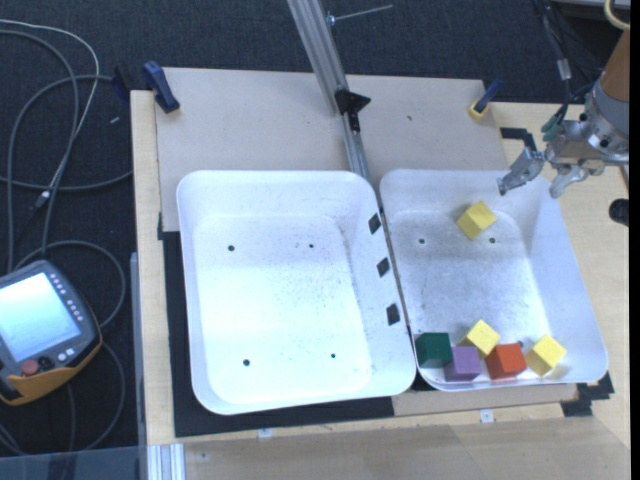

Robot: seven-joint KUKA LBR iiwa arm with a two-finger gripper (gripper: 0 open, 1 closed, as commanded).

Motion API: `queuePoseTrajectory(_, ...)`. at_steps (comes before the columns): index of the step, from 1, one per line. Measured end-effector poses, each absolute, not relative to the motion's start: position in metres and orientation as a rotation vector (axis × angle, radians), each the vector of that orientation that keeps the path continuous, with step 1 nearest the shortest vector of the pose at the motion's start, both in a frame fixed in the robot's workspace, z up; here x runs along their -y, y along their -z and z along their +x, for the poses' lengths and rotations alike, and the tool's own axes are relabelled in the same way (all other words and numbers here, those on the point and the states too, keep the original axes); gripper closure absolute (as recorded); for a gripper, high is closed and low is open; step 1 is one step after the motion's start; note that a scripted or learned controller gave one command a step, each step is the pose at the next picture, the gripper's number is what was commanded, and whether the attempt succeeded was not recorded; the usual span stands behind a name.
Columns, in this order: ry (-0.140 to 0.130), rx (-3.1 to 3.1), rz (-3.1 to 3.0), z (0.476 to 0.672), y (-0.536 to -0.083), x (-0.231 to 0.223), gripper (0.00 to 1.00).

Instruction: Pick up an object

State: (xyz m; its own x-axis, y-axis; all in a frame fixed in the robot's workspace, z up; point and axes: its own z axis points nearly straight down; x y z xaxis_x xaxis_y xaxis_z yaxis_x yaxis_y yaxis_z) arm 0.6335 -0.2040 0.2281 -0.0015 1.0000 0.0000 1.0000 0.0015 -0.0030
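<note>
Down at the near rim of the right bin (570,298), well away from the hand, sits a tight little row of blocks: a green block (434,349), a purple block (465,362), a red block (506,360) and a yellow block (547,354) at the far right end, with another yellow block (483,336) tucked just behind the purple and red ones. All five are crowded together, touching or nearly so. Further up the same bin, one lone yellow block (476,219) lies by itself, just below and to the left of the hand, clearly apart from it. And there is the hand (544,175), hovering over the far right corner of that bin, its two fingers spread apart with nothing between them. The left bin (200,268) lies well off to the hand's left, its floor lightly speckled. Beyond both bins, the tan surface (250,118) stretches back, with a slanted metal rail (318,43) crossing it.
</note>
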Motion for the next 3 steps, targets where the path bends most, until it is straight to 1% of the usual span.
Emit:
queuePoseTrajectory(1,-0.004,2.222,-2.216,0.678,-0.095,0.2,0.0)
queuePoseTrajectory(2,-0.002,2.221,-2.215,0.646,-0.1,0.162,0.0)
queuePoseTrajectory(3,0.005,2.228,-2.218,0.676,-0.1,0.13,0.0)
